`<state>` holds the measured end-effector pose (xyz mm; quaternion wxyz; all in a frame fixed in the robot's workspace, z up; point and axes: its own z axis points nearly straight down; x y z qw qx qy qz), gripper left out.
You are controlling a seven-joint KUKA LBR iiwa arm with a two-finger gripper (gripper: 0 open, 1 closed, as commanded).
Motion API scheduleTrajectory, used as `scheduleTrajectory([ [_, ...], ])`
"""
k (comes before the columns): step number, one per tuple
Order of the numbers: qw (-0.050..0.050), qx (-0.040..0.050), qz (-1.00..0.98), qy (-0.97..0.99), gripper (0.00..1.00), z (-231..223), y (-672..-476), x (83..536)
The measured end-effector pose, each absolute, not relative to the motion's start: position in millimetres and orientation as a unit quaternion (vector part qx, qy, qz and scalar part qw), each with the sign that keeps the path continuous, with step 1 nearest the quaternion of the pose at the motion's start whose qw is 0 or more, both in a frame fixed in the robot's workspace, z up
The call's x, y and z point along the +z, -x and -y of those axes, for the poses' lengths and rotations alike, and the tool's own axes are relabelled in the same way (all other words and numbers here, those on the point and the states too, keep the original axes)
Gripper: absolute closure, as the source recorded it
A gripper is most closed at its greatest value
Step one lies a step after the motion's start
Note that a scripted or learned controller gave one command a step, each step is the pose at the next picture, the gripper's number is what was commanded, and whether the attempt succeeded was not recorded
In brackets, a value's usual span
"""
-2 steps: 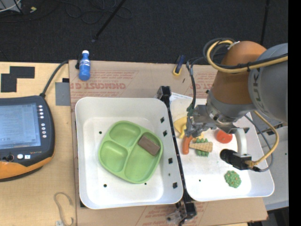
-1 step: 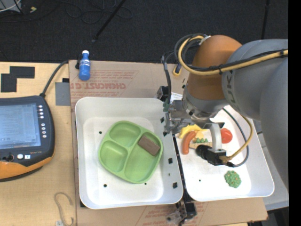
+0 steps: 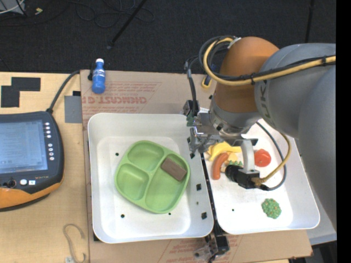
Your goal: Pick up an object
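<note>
Two white bins sit side by side on a bench. L bin [image 3: 104, 212] holds a green divided plate [image 3: 143, 186] w/ a brown block [image 3: 175, 169] on the side nearest the other bin. Grey arm hangs over R bin [image 3: 299, 215]. Gripper [image 3: 216, 139] is low by the divider, just above a yellow piece [image 3: 224, 148] & orange sausage [image 3: 219, 164]; claw state cannot be told. Red tomato [image 3: 262, 158] and green broccoli [image 3: 271, 207] lie apart in the same bin.
</note>
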<state>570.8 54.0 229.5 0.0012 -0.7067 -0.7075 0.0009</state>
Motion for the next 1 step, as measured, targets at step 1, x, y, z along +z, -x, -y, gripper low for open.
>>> scheduleTrajectory([
  [1,0.002,0.0019,0.707,0.707,1.00,-50.2,-559.5,236.4],
])
